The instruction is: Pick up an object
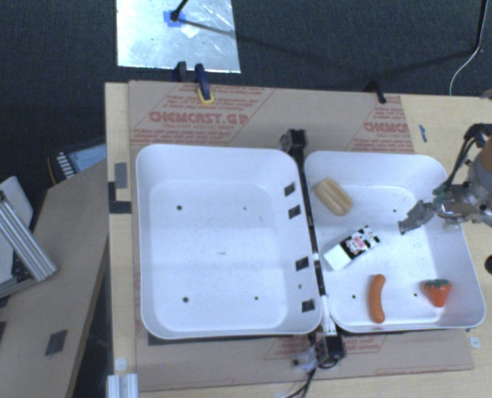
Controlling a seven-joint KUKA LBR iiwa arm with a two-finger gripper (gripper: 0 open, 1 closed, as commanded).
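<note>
The right bin [411, 169] holds a tan bread roll [333, 196] at its back left, a white carton with black cow spots [351, 248] near the middle divider, an orange sausage [377, 298] at the front, and a small red strawberry [435, 292] at the front right. My gripper [414, 219] reaches in from the right edge, over the right part of this bin, with nothing visibly between its fingers. It hangs right of the carton and behind the strawberry.
The left bin [146, 247] lies beside the right one, with black clips along the divider [308, 239]. A cardboard sheet [229, 114] lies under both bins. An aluminium rail [9, 230] stands at the far left.
</note>
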